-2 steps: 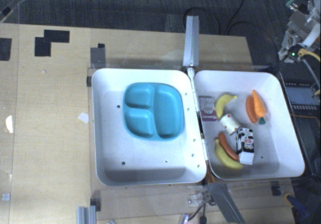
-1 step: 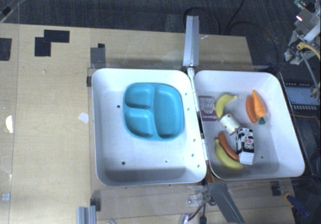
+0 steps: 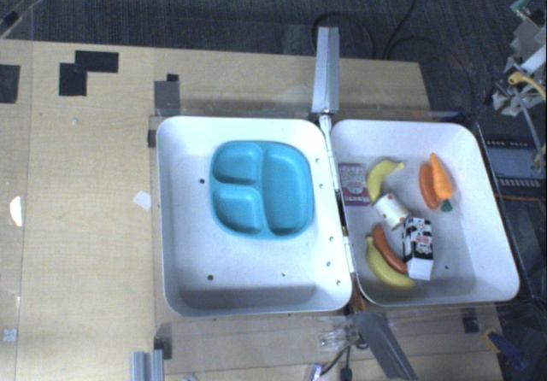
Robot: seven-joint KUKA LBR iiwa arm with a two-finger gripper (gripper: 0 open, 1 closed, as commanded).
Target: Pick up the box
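The wooden bench [image 3: 85,225] carries 2 shallow white bins side by side, touching along their inner walls. The left bin [image 3: 184,277] holds 1 blue tray [image 3: 261,187] with 3 compartments, lying flat near the bin's middle. The right bin [image 3: 474,277] holds the smaller things, grouped in its left half. The box [image 3: 419,247], white with dark print, lies near the bin's front, just right of a yellow banana [image 3: 386,271] that has a red sausage-shaped toy [image 3: 386,248] resting along it. A dark-printed flat packet [image 3: 351,183] lies against the bin's left wall, with a 2nd banana [image 3: 383,174] just beside it. An orange carrot [image 3: 435,183] lies apart to the right, and a small white cylinder [image 3: 391,210] sits between the bananas, close to the box's upper-left corner.
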